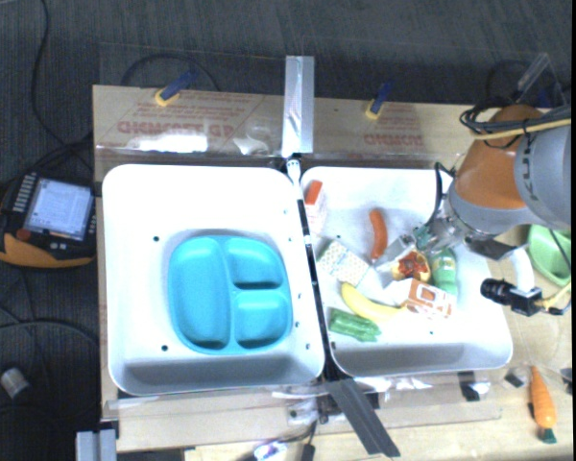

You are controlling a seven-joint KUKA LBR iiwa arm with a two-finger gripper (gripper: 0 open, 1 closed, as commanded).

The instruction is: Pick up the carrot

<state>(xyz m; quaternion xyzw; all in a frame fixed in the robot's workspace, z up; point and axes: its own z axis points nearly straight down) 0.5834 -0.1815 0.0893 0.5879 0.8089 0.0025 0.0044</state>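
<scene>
Gripper (424, 241) state I cannot tell from my feed; it sits low in the right bin (480, 353) among clutter. Just left of it lies the carrot (377, 233), and the banana (368, 304) lies below-left.

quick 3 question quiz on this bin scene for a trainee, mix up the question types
1. True or false: the blue tray lies in the left bin.
2. Which item sits nearest the front wall of the right bin? A) the orange carrot B) the green vegetable C) the banana
3. Fill in: the gripper is over the ____ bin, close to the cluster of items at its right side.

Key
1. True; the tray has three compartments.
2. B; the banana lies just behind it.
3. Right; the carrot lies apart, to the left of the gripper.
</scene>
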